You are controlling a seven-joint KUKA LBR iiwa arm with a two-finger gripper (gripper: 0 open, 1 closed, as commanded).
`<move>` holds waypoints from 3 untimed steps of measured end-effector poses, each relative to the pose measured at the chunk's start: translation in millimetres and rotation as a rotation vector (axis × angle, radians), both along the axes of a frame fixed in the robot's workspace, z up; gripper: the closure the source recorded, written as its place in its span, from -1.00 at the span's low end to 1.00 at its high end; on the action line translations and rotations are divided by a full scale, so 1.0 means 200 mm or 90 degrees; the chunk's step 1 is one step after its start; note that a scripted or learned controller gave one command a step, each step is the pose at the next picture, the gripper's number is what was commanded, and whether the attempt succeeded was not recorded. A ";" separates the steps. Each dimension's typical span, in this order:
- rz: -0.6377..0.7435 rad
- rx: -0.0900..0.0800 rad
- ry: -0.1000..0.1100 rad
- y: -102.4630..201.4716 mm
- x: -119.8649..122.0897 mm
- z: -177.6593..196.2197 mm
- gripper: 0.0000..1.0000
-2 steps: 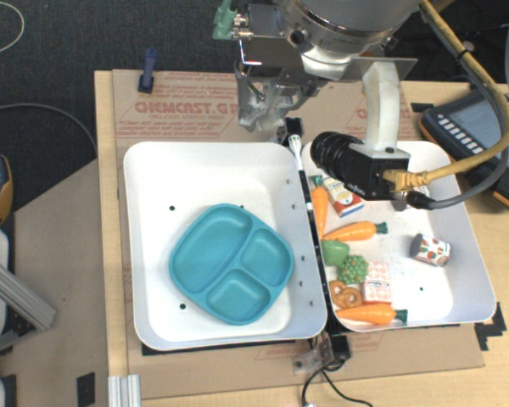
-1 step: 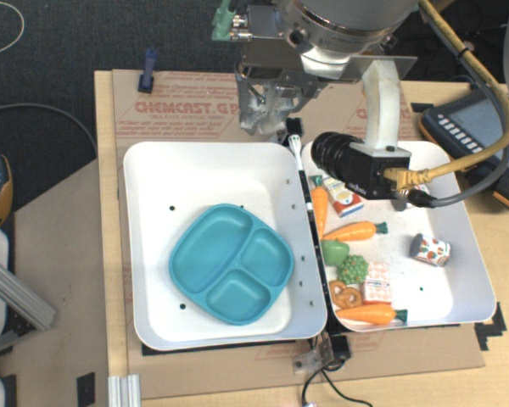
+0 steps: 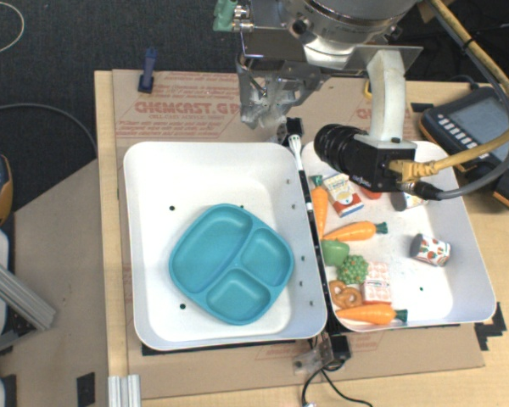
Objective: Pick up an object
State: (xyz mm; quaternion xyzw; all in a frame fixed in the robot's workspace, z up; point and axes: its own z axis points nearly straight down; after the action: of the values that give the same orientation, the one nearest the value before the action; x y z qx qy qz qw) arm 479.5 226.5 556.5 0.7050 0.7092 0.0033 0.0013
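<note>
My gripper (image 3: 261, 107) hangs over the cardboard just beyond the far edge of the left bin (image 3: 144, 227), with nothing seen in it. A blue divided plate (image 3: 231, 264) lies in that bin. The right bin (image 3: 467, 287) holds toy food along its left side: three orange carrots (image 3: 320, 210) (image 3: 356, 231) (image 3: 369, 315), a green pepper (image 3: 335, 251), broccoli (image 3: 352, 270), a pretzel (image 3: 346, 295), a small carton (image 3: 345, 195) and a pale box (image 3: 377, 287). A small printed can (image 3: 430, 250) lies apart to the right. The arm's mount hides the bin's far part.
A black-tipped stick (image 3: 295, 147) lies along the seam between the bins, close below the gripper. A blue clip (image 3: 147, 70) sits on the cardboard at the far left. A grey handheld pendant (image 3: 471, 121) rests beyond the right bin.
</note>
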 end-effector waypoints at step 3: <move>-0.002 -0.001 0.002 -0.02 0.00 0.00 1.00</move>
State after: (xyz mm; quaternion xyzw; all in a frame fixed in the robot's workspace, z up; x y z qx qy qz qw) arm 479.4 221.8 556.5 0.7063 0.7079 0.0019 0.0005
